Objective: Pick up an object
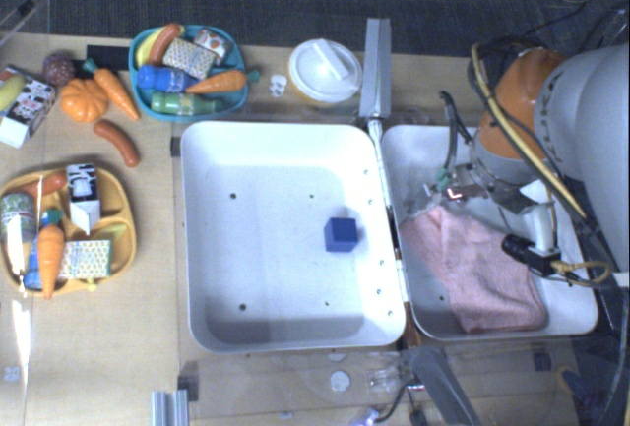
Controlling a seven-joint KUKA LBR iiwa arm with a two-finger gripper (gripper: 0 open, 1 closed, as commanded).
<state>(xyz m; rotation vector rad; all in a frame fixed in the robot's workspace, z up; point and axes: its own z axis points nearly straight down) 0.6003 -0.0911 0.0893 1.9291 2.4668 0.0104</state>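
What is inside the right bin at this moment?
A crumpled pink cloth lies across the right bin, with the gripper at the cloth's upper edge. Whatever lies under the cloth or the arm is covered.

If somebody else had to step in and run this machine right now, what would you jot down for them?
Gripper: low in the right bin, at the top edge of the pink cloth. Whether it is open or shut cannot be told from here; nothing is visibly held.
Things: the cloth lies crumpled in the right bin. A blue cube sits alone in the left bin, untouched.
Done: the arm is down at the cloth, but no pick is confirmed.
Left: secure a grasp on the cloth or cube and lift it clear.
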